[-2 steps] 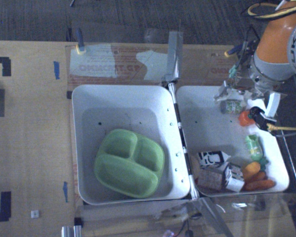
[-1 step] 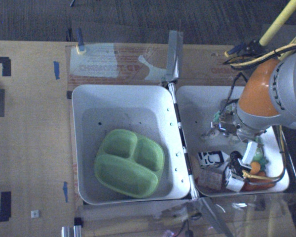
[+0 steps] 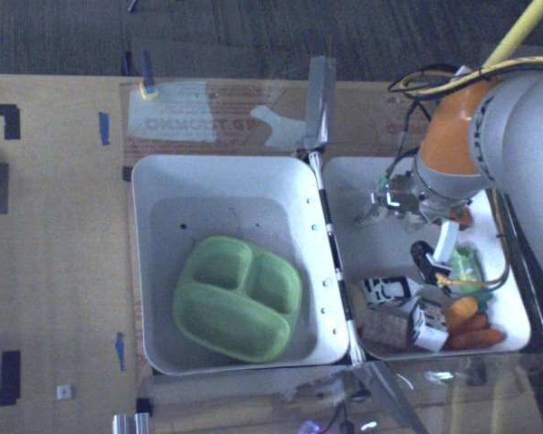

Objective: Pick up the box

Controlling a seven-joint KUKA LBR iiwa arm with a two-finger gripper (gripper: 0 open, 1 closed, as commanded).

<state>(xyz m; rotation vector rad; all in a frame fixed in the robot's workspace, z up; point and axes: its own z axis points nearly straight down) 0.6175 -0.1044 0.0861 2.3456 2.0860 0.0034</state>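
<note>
The box (image 3: 389,324), brown with a black-and-white printed end, lies at the near side of the right bin (image 3: 353,188). My gripper (image 3: 391,198) hangs over the far middle of that bin, below the orange band of the arm. It is well apart from the box, which lies nearer the camera, and nothing shows between the gripper and the bin floor.
Beside the box lie a small white-and-black pack (image 3: 428,325), two orange carrots (image 3: 471,324) and a green packet (image 3: 466,264). The left bin (image 3: 154,197) holds a green divided plate (image 3: 238,298). The arm covers the right bin's far right corner.
</note>
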